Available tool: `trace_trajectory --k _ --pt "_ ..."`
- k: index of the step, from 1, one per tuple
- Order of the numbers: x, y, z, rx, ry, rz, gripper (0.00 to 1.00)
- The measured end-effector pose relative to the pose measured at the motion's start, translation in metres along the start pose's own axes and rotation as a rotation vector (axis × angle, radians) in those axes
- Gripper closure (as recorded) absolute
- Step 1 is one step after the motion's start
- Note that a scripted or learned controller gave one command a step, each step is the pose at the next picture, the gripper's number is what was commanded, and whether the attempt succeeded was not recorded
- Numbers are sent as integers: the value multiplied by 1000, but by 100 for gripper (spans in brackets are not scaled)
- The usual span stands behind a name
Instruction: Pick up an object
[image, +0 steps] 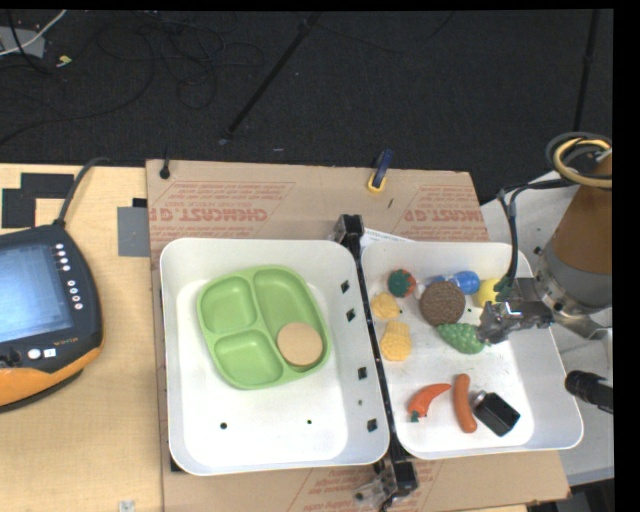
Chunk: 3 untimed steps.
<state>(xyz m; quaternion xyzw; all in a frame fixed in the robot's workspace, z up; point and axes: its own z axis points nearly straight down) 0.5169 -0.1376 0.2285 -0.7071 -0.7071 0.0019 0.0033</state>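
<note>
Red lettering is printed on the cardboard sheet under the bins, upside down and mirrored, and cannot be read with certainty. A teach pendant with a lit screen lies at the far left of the bench. In the left bin a green three-compartment tray is set, with a round tan disc in its near right compartment. The right bin is crowded with toy food: a rough brown round piece, a knobbly green piece, yellow corn, an orange carrot, a sausage and a black block. The gripper is seen at the right of this bin, just beside the green piece; whether its fingers are apart cannot be told.
</note>
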Motion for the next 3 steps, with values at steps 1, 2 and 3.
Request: trace_trajectory --k 1,2,3 --pt "58 -43 12 1 3 -3 100" --pt "134 -32 -43 -9 1 -9 100" --pt "151 -42 -116 -11 -1 -3 100"
